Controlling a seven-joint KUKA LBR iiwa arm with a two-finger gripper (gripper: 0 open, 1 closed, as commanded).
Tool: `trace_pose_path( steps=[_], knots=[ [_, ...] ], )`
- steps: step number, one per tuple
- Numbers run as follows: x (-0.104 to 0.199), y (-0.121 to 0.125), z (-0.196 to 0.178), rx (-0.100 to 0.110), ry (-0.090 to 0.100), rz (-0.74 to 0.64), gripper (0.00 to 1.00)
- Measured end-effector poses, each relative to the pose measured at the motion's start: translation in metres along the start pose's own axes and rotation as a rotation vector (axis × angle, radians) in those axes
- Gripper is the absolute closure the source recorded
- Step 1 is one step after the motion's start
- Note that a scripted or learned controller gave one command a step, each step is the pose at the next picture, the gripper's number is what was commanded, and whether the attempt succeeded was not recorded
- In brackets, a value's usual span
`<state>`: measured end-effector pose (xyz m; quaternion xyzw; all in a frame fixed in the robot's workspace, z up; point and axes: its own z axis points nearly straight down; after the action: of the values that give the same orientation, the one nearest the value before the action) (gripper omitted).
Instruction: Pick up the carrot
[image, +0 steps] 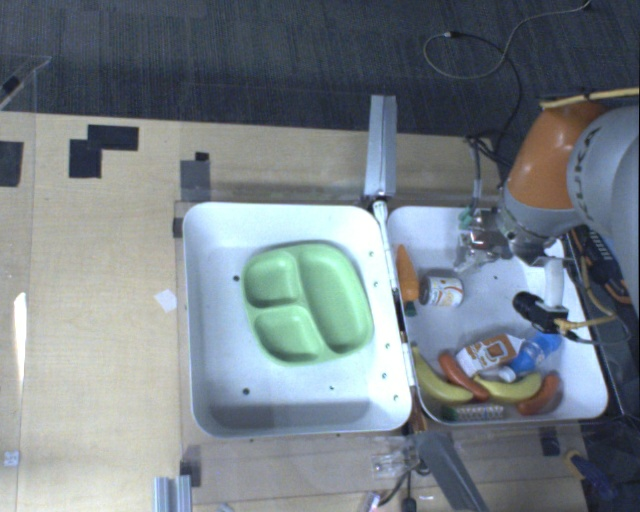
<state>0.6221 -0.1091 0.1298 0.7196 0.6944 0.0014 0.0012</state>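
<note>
Camera view: carrot by divider, left of hand

Orange carrot lies lengthwise against the right bin's left wall, just beside a small can.

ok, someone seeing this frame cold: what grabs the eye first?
The green divided plate in the middle of the left bin, since it is the largest block of colour. Next the grey arm with its orange band, reaching in over the right bin. Then the clutter in that bin: the carrot along its left wall beside a small can, and two bananas piled with other items along the near edge.
</note>
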Motion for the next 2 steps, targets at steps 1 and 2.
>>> trace_pose_path(
  steps=[1, 2],
  knots=[
    [-0.071, -0.022, 0.041, -0.007, -0.004, -0.075, 1.00],
    [-0.086, 0.021, 0.042, -0.006, -0.003, -0.066, 1.00]
  ],
)
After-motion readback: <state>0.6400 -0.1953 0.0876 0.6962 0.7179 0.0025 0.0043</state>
